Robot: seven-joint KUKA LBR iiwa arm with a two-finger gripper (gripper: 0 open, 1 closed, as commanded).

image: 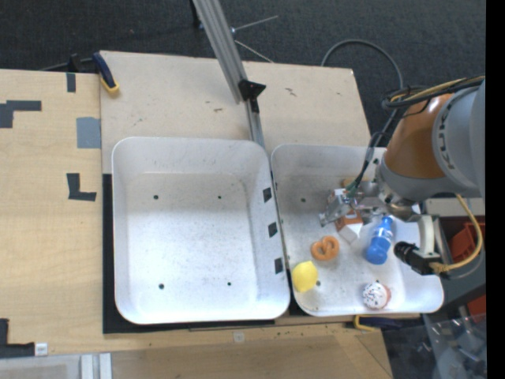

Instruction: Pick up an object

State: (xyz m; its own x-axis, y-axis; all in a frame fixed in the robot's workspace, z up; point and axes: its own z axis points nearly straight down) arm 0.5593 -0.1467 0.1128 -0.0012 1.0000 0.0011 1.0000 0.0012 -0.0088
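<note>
White ball (375, 294) in right bin (300, 172)

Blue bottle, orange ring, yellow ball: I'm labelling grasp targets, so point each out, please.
blue bottle (379, 242), camera view, mid-body
orange ring (324, 248), camera view, its rim
yellow ball (304, 275), camera view, top surface

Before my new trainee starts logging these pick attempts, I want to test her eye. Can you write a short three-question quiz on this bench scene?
1. True or false: the yellow ball lies in the left bin.
2. Which thing lies nearest the right bin's front right corner? A) orange ring B) blue bottle C) white speckled ball
3. Fill in: the tool hangs over the ____ bin.

Key: 1. False, it lies in the right bin, near its left wall. 2. C. 3. right.
</note>
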